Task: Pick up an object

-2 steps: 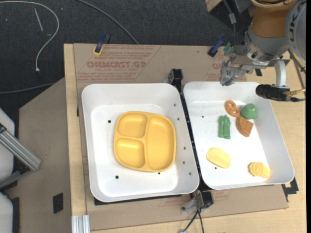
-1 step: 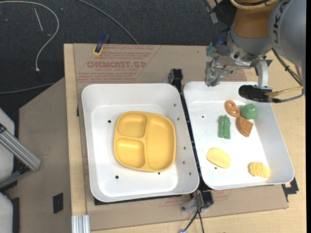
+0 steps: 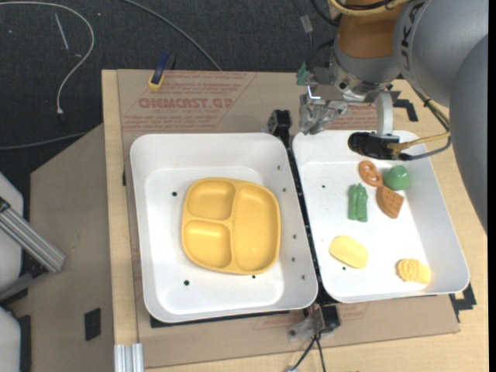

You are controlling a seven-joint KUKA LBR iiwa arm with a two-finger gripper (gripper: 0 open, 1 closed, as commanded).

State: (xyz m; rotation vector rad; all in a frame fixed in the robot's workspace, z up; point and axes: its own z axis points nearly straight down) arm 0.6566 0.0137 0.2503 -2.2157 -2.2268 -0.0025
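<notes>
Brown cardboard bench (image 3: 194, 103), two white bins. Right white bin (image 3: 446, 231) holds toy food — green plastic pickle (image 3: 357, 203) mid-right of frame. Gripper (image 3: 316, 118) upper centre, near bin's top edge; claw state, can't tell. Advice: centre above pickle, drop straight.

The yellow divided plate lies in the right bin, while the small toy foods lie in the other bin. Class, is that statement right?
Not quite. The camera view shows the yellow divided plate lying in the left bin, not the right one. The small toy foods, among them a green vegetable and a pretzel, lie in the right bin.
</notes>
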